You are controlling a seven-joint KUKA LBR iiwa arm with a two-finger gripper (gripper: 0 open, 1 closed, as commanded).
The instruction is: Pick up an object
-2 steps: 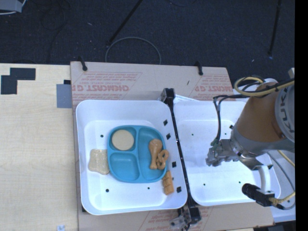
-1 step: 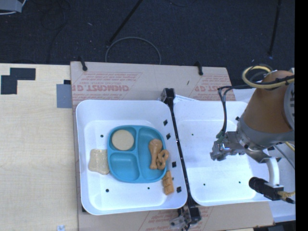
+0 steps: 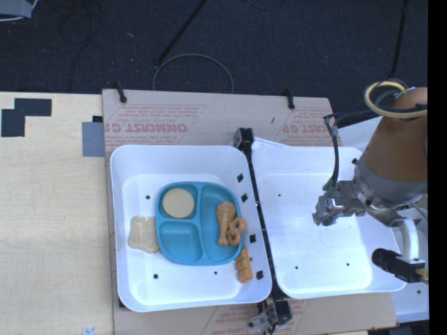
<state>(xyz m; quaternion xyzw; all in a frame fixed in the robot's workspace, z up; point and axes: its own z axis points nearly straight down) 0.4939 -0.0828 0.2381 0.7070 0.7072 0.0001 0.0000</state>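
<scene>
The left bin [image 3: 133, 166] holds a blue divided plate [image 3: 183, 243]. On the plate lie a round tan disc [image 3: 177, 202] in the upper left compartment and a brown pretzel-shaped piece [image 3: 229, 223] in the right one. A pale bread-like slab [image 3: 144, 234] rests against the plate's left edge. A small brown chunk [image 3: 243, 265] sits just off the plate's lower right corner. My gripper [image 3: 328, 212] hangs low over the right bin [image 3: 314, 271], right of its middle and well away from all these objects. I see nothing in it.
A black divider [image 3: 255, 215] runs between the two bins. The grey arm with its orange band [image 3: 394, 145] covers the right bin's far right side. Cardboard [image 3: 174, 121] lies under both bins, with wooden bench [image 3: 49, 215] to the left.
</scene>
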